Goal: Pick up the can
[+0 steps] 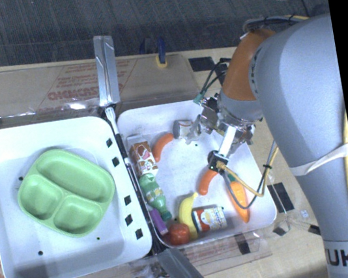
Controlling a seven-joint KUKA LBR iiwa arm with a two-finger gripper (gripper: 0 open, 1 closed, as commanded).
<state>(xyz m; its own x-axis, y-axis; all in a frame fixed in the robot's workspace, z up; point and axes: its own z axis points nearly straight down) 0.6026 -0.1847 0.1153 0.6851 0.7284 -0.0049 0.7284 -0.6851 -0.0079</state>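
A can (208,218) with a red and white label lies on its side near the front edge of the right bin (171,111). It rests between a yellow banana (186,209) and an orange carrot (238,201). My gripper (184,128) hangs over the back middle of that bin, well behind the can and apart from it. It is beside an orange piece of toy food (161,145). Nothing shows in the gripper.
A brown-labelled tin (143,158), a green bottle (153,194) and a red fruit (179,234) line the right bin's left wall. A second carrot (206,180) lies mid-bin. A green divided plate (66,191) sits in the left bin (9,261).
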